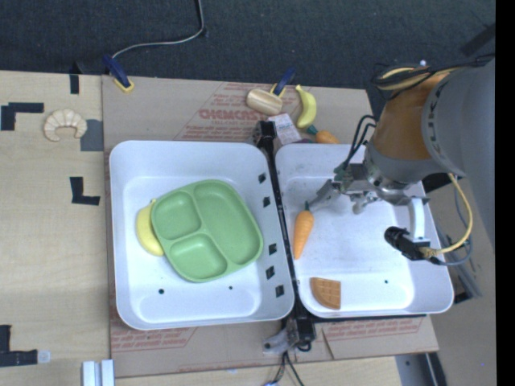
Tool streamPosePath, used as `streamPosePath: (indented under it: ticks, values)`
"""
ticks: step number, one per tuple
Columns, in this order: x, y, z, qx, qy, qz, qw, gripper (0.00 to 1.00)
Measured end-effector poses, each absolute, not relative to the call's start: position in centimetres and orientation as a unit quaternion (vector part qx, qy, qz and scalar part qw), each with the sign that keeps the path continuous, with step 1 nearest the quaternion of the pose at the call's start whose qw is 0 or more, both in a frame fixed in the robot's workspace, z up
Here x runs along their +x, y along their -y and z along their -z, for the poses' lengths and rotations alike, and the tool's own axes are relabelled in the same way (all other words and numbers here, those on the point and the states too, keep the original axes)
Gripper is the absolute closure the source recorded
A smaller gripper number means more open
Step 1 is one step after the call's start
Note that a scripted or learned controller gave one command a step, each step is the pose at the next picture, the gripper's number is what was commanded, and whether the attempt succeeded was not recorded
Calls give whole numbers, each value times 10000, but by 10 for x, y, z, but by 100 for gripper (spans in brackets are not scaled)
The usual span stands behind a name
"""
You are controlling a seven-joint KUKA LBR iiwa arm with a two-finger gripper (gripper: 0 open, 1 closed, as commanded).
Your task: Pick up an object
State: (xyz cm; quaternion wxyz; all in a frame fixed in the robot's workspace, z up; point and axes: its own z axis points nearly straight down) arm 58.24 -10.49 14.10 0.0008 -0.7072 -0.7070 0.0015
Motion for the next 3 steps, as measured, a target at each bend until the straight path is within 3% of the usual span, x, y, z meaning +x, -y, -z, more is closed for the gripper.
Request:
streamPosePath:
  ticks: [1, 2, 3]
  values:
    - [585, 96, -89, -7069, 7073, -6, 5, 0]
    - [585, 95, -98, -7066, 7076, -8, 15, 100]
    - [550, 35, -184, -7062, 7081, 2, 4, 100]
